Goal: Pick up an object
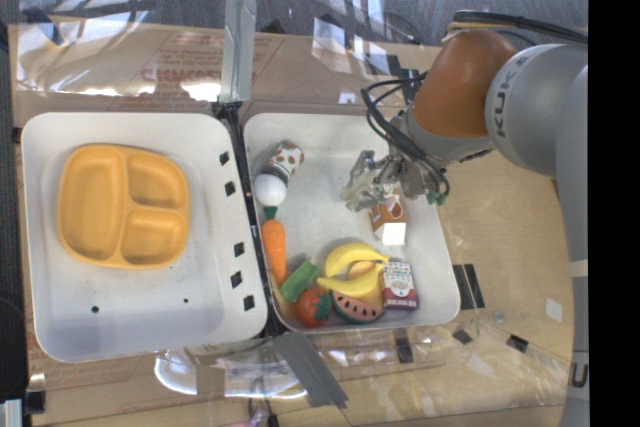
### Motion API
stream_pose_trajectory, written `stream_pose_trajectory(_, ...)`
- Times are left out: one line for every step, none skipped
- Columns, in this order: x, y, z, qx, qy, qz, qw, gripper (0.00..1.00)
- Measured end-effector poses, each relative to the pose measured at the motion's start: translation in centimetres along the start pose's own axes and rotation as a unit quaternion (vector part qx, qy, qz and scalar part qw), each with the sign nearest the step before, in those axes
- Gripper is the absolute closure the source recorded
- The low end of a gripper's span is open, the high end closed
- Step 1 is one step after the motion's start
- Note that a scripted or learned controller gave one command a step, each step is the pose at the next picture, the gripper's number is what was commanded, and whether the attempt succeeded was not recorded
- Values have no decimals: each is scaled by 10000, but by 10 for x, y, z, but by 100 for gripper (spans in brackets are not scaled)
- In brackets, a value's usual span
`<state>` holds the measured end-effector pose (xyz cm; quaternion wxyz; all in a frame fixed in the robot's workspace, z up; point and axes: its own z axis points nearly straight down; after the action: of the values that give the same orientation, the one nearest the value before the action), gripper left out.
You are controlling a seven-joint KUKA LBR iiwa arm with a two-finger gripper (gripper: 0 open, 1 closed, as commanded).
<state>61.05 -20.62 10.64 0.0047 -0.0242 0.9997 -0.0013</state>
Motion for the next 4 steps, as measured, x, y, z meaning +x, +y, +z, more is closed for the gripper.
stream_pose_trajectory(-50, 5, -102, 3, -5, 953, 9954, 100)
stream_pose_trajectory(-49, 5, -99, -4, 28, 953, 9954, 0)
stream_pose_trajectory(-21, -3, 15, -9, 54, 995, 9950, 0)
stream_pose_trajectory(14, 0, 13, -8, 34, 1527, 9883, 0)
